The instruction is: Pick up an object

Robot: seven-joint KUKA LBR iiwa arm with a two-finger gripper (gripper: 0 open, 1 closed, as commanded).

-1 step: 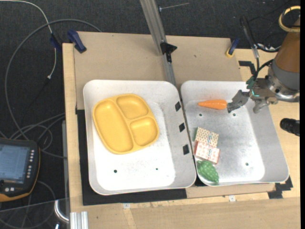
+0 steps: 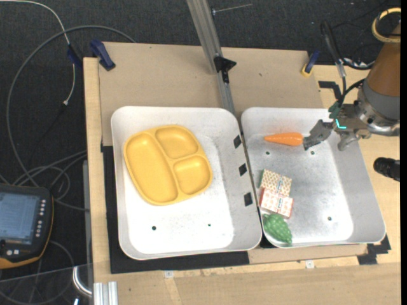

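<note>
Green toy (image 2: 278, 228) sits at the near rim, while the spread, empty pincer (image 2: 330, 134) hangs by the carrot (image 2: 284, 140), likely its pick.

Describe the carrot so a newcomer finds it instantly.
Look in the right-hand white bin, at its upper part beside the gripper. The carrot lies there alone, on its side. It is plain orange, unlike the patterned boxes and green item lower down.
</note>
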